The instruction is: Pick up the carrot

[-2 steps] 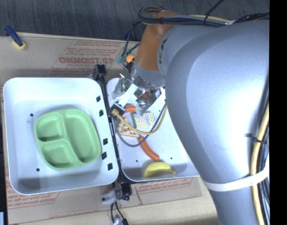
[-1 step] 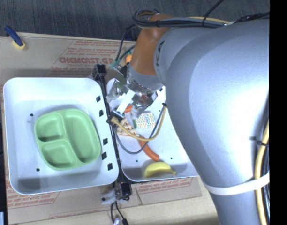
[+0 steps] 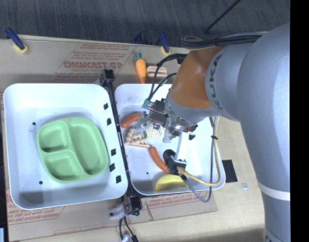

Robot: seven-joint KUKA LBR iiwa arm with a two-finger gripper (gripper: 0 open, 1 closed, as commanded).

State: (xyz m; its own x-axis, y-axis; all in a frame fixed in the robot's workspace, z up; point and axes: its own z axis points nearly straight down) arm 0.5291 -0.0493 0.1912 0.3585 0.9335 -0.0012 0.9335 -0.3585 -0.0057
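From the camera view, the grey arm [image 3: 255,110] reaches in from the right, its orange band [image 3: 195,82] sitting above the wrist, and bends down over the right bin [image 3: 215,178]. The hand [image 3: 159,122] hangs low over the upper middle of that bin, among cables and fittings; whether it is released or clenched I cannot tell, as its tip is lost against the clutter beneath it.

Two white bins lie side by side on the tabletop [image 3: 58,59]. The left bin [image 3: 13,135] carries one green divided plate [image 3: 72,148] with three compartments.

In the right bin one carrot [image 3: 157,159] lies at a slant just below the hand, near the bin's centre, apart from the hand as far as can be seen. One yellow banana [image 3: 169,183] rests by the near wall, just below the carrot. One reddish sausage-like piece [image 3: 130,119] lies near the left wall, and a pizza-like slice [image 3: 137,140] sits just under it.

A second carrot [image 3: 140,68], with a green top, lies outside the bins on the tabletop beyond the right bin.
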